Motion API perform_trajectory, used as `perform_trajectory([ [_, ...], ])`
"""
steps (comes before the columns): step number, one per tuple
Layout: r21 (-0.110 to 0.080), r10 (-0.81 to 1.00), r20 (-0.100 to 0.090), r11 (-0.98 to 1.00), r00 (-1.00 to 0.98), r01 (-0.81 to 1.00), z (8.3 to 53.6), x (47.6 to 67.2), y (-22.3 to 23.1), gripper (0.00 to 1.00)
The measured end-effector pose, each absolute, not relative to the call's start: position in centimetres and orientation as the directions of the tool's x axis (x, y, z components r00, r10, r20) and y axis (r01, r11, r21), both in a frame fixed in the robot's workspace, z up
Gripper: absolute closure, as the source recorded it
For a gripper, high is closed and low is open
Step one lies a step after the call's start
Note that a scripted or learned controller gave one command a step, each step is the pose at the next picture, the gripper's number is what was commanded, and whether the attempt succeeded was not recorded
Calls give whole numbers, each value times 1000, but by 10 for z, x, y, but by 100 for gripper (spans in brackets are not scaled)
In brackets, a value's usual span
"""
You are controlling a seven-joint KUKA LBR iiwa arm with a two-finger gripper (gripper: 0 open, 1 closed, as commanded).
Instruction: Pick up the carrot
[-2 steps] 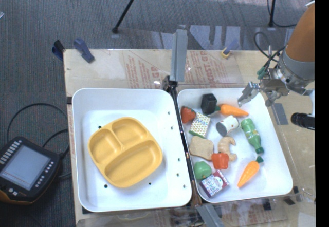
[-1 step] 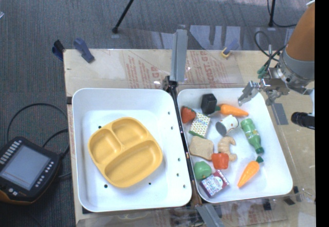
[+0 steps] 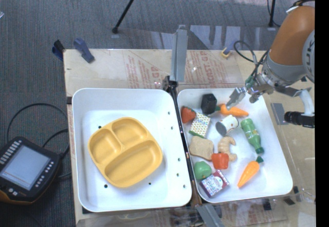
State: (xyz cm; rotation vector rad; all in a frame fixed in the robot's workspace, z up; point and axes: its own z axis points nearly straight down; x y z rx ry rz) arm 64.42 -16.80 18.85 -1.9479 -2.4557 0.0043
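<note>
Two orange carrots lie in the right bin [image 3: 280,169]. One carrot [image 3: 236,112] lies flat near the bin's far side, beside a black block [image 3: 208,102]. The other carrot [image 3: 249,173], with a green top, lies slantwise near the front right corner. My gripper [image 3: 243,98] hangs just above and behind the far carrot, its fingers [image 3: 233,100] spread open with nothing between them. The arm comes in from the right over the bin's far right corner.
The right bin also holds a red fruit [image 3: 188,114], checkered packet [image 3: 200,124], small can [image 3: 226,126], green bottle [image 3: 251,135], bread slice [image 3: 201,147], red pepper [image 3: 220,160], green lime [image 3: 202,170] and red packet [image 3: 214,183]. A yellow divided plate [image 3: 125,151] sits in the left bin [image 3: 82,118].
</note>
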Motion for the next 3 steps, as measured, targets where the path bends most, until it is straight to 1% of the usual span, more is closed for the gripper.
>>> perform_trajectory([
  [1, 1, 932, -1, 362, -362, 932, 89, 645, -192, 0],
  [2, -2, 933, 2, 361, -361, 933, 87, 644, -192, 0],
  [3, -5, 933, 6, 360, -360, 933, 95, 644, -191, 100],
])
